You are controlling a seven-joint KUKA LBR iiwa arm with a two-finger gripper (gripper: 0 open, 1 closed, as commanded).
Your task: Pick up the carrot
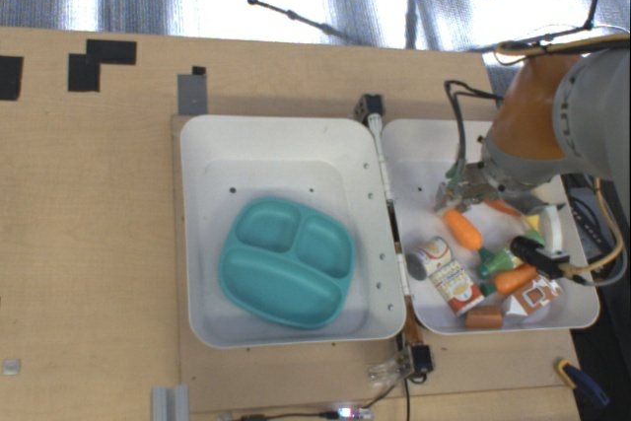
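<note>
An orange tapered carrot (463, 230) lies in the right bin (582, 311), towards its left middle. My gripper (459, 198) hangs right above the carrot's upper end with its fingers apart and nothing between them. A second orange piece (515, 280) with a green leafy end (495, 261) lies lower right of it, partly behind the robot's black fitting.
The right bin also holds a small printed carton (452, 279), a brown sausage (483, 317) and a white and orange box (533, 296) along its near side. A teal divided plate (286, 261) lies in the left bin (207, 212).
</note>
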